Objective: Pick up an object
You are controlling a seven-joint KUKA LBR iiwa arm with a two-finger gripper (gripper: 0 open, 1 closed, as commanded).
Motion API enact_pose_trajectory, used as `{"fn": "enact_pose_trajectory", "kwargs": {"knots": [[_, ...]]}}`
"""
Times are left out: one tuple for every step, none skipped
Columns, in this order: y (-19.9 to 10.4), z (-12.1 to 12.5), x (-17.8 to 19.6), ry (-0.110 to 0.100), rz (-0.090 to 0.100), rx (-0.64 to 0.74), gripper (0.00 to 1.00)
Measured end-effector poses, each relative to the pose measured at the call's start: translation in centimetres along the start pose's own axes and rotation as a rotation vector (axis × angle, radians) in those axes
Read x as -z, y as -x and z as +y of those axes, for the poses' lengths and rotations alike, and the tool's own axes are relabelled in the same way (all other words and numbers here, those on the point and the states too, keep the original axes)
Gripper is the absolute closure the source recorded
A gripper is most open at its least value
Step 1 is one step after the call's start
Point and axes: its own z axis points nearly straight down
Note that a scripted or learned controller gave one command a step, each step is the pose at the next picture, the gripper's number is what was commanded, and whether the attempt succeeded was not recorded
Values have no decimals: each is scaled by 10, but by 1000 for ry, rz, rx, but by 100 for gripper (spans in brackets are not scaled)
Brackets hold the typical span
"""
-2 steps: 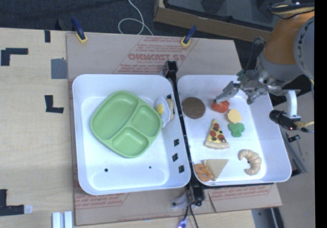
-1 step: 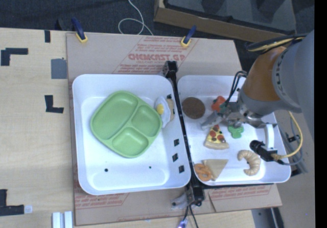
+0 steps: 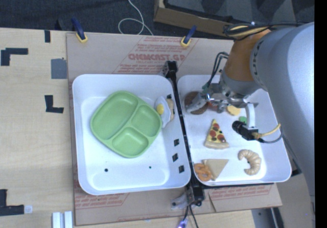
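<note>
Sandwich wedge (image 3: 217, 166): nearest item in the right bin (image 3: 280, 171), a tan triangle at the front wall, its tip aimed toward the bin's right.
Pretzel (image 3: 203, 172): orange-brown, touching the wedge's left side, close to the divider between the bins.
Croissant (image 3: 250, 161): just right of the wedge, curved, its long axis running roughly near-to-far, ends bending leftward.
Pizza slice (image 3: 216, 135): middle of the right bin, long axis near-to-far, narrow tip pointing away toward the tool, crust edge nearest the viewer.
Green plate (image 3: 126, 123): three-compartment tray, tilted, lying in the left bin (image 3: 84, 171).
Yellow-white item (image 3: 164, 108): pressed against the plate's right edge by the divider; too small to identify.
Black part with cable (image 3: 246, 130): right of the pizza, hanging off the arm.
Tool (image 3: 217, 100): low over the far part of the right bin; I cannot tell whether it is open or closed, since the wrist hides it.
Brown round object (image 3: 194, 102): just left of the tool, partly covered by it; contact is unclear.
Yellow piece (image 3: 233, 110): beside the tool's right, mostly hidden.
Arm (image 3: 286, 68): grey, with an orange band, cut off at the right.
Counter (image 3: 30, 135): pale wood, with cardboard under the bins.
</note>
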Motion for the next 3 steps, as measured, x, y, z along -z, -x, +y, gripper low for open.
{"fn": "enact_pose_trajectory", "kwargs": {"knots": [[-9,26,-5,-54,-1,-16,0],[-11,26,2,-54,3,-11,100],[-54,-26,104,3,1,-2,100]]}}
